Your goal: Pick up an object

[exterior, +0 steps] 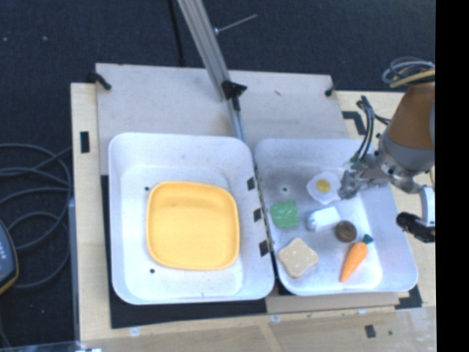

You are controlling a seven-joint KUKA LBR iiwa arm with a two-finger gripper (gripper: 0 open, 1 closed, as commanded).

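Observation:
The right bin (392,270) holds a fried egg toy (322,187), a green piece (285,213), a small white and grey piece (322,218), a brown round piece (345,231), a tan bread slice (297,257) and an orange carrot (353,261). My gripper (350,182) hangs over the bin's upper right part, just right of the egg. It is seen from above, and its tip is too small and dark to read. Nothing visibly hangs from it.
The left bin (124,160) holds a yellow square plate (193,224). A metal pole (209,46) slants in from the top to the divider between the bins. Cables lie at the left on the dark floor.

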